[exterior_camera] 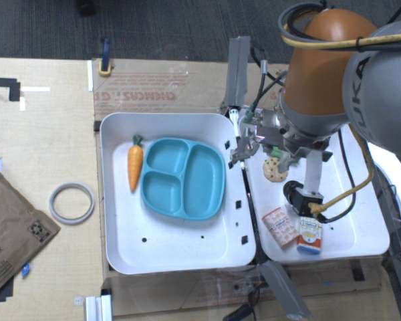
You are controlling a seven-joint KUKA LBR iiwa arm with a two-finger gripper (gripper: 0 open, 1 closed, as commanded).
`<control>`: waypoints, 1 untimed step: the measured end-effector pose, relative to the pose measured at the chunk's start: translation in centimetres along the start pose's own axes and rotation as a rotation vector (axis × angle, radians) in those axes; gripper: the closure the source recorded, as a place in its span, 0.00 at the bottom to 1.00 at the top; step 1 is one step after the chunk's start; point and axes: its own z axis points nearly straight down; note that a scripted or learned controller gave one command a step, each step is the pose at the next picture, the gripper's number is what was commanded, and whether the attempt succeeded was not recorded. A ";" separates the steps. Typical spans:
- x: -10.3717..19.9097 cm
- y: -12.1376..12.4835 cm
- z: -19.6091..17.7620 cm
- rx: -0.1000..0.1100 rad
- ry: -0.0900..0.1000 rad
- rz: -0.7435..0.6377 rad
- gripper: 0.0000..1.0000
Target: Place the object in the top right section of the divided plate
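The arm hangs over the right bin, its wrist blocking most of the gripper. A cookie lies on the bin floor directly beneath it, and this is probably the object to be moved. The gripper sits just above or against the cookie; whether it is touching cannot be told, nor can the state of the grasp, which is hidden under the wrist.

The plate sits in the left bin, well apart from the cookie, with a carrot just beside its left edge. Two small packs, one red and one blue, lie lower in the right bin.

Several things could go wrong from here. The cookie is flat and low, so a pinch may slide over it or catch only an edge, and it could drop on the way across. The wall between the bins lies on the path; a low carry could clip it. The plate's sections are close together, so a slightly off release would put the cookie in the wrong one, or on a ridge.
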 end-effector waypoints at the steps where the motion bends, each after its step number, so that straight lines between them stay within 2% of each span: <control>1: 2.2 -2.0 5.1 0.001 0.000 0.138 0.00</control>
